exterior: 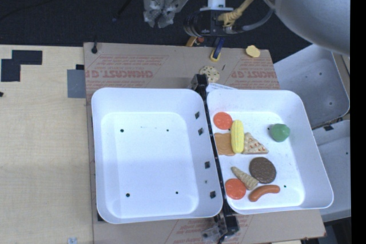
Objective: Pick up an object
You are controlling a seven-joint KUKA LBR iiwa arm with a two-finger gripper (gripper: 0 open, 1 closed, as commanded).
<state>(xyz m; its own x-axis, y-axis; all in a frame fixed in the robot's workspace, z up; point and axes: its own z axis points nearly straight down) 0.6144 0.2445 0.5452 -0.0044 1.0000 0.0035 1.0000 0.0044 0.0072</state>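
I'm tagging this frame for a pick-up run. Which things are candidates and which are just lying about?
Job, in the right white bin:
yellow corn cob
green round piece
brown round patty
red-orange sausage

Lying about, on the board beyond the bins:
speckled cookie
yellow chunk

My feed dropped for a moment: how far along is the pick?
Done: nothing yet. The toy foods, such as the corn and sausage, all lie in the right bin. In hand: nothing; the tool hangs high beyond the bins. Left: descend, grasp, lift.
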